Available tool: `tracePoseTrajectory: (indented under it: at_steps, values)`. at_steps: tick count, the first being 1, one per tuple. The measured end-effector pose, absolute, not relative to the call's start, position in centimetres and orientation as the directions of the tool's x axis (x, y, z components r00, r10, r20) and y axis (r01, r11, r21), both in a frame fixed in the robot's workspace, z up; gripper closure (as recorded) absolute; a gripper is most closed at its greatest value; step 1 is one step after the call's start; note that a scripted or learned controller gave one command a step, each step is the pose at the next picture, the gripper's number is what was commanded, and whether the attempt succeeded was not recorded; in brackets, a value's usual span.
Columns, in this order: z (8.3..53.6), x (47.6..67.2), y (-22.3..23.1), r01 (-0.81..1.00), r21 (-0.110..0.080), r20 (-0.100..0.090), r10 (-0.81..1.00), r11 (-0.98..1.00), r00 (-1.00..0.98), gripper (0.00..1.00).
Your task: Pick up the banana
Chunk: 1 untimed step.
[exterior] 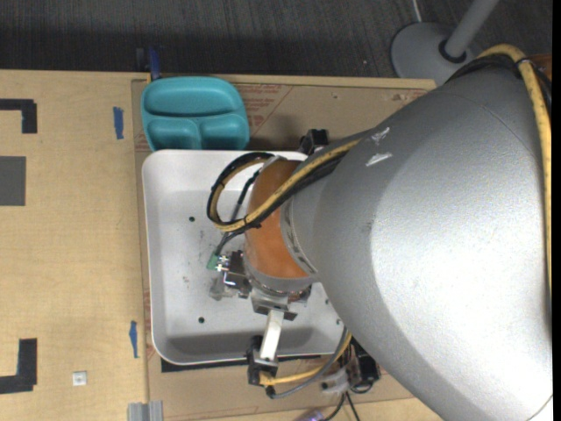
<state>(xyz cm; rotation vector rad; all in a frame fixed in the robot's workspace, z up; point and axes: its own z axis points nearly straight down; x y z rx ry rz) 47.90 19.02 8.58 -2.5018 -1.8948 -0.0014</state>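
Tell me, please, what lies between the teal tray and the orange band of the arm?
In the camera view, a bare strip of the white bin, its rim and floor, plus a looping black cable, lies between the teal tray and the orange band.

Tan cardboard-covered counter (70, 235), dark grey carpet floor (219, 16) across 12 o'clock, round grey stand base (421, 51) with pole at 1 o'clock, black tape marks (22, 117) at 9 o'clock, blue tape bits (118, 123), even light
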Motion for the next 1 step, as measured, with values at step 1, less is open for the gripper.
tracePoseTrajectory:
  at_steps: [1]
  values:
    - [11.44,47.86,22.45,0.831,-0.001,-0.001,0.831,-0.557,0.557,0.0]
